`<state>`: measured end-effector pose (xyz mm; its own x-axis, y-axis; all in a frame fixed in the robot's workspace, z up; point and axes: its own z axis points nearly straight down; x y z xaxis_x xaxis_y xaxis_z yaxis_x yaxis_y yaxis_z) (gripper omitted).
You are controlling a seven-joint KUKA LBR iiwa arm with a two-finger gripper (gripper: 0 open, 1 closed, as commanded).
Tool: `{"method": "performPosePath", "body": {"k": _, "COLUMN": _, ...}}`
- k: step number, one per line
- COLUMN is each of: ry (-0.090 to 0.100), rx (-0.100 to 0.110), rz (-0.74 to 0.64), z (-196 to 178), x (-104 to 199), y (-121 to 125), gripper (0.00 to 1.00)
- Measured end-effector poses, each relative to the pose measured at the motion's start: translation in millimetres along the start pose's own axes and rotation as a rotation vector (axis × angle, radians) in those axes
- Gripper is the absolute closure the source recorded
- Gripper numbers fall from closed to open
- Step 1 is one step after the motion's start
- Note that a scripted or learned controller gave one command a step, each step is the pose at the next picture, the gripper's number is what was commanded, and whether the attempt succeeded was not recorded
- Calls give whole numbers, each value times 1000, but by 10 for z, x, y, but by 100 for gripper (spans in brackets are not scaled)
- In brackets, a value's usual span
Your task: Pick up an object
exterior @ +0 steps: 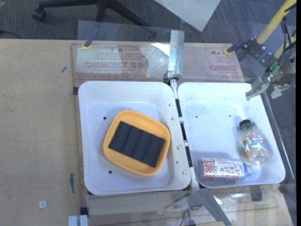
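In the right bin (221, 98) a small clear bottle (254, 145) with a black cap and an orange label lies near the right wall. A red-and-white patterned tube (224, 168) lies along the front wall. In the left bin (94, 102) sits a yellow tray (136, 142) with a black ridged block (138, 143) on it. My gripper (263, 92) hangs over the right bin's far right corner, above and behind the bottle. It is open, with nothing between its fingers.
A metal divider (180, 121) runs between the two bins. A clear plastic sheet and a metal strip (176, 55) lie behind them. Cables and a yellow bar (277, 18) crowd the upper right. Bare bench stretches to the left.
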<state>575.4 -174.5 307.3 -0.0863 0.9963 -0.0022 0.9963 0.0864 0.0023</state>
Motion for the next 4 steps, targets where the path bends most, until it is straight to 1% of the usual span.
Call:
{"method": "performPosePath", "body": {"k": 1, "ry": 2, "rx": 2, "rz": -66, "z": 1224, "x": -72, "y": -278, "gripper": 0}}
{"method": "performPosePath", "body": {"k": 2, "ry": 1, "rx": 0, "rz": -35, "z": 2127, "x": -289, "y": -53, "gripper": 0}}
{"method": "performPosePath", "body": {"k": 3, "ry": 1, "rx": -2, "rz": -34, "z": 2028, "x": -297, "y": -50, "gripper": 100}}
{"method": "performPosePath", "body": {"k": 4, "ry": 1, "rx": 1, "rz": 208, "z": 1269, "x": 482, "y": 158, "gripper": 100}}
